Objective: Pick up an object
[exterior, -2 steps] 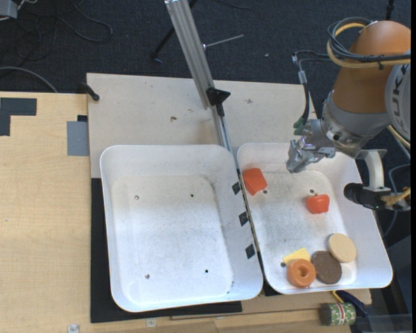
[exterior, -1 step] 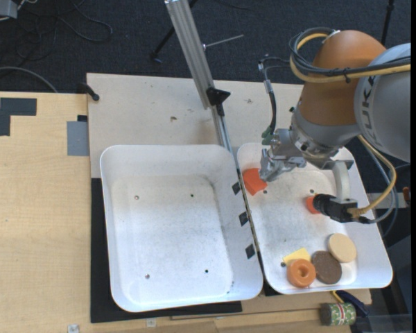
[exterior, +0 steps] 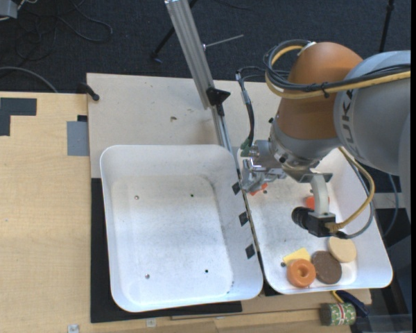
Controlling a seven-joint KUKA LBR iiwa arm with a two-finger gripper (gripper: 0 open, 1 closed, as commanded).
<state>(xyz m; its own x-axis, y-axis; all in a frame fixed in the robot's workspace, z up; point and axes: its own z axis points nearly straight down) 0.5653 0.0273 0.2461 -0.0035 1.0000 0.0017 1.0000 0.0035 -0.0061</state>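
Though I cannot tell the gripper's [exterior: 253,179] state, I'd pinch the light, stiff orange ring [exterior: 301,274] beside the brown disc [exterior: 326,267] across its rim.

Both bins, the left [exterior: 173,227] and the right [exterior: 374,269], are white, the left speckled with dark dots. In the right bin lie an orange ring [exterior: 301,274], a brown disc [exterior: 327,267], a tan disc [exterior: 342,249] and a yellow piece [exterior: 297,256]. The arm [exterior: 374,109] is grey with an orange band [exterior: 319,82]; the desk [exterior: 35,207] is pale wood.

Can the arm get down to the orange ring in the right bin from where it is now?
Probably yes. The orange ring lies uncovered near the front of the right bin, touching the brown disc and a yellow piece. The gripper sits farther back in that bin. Close neighbours may crowd the grasp.
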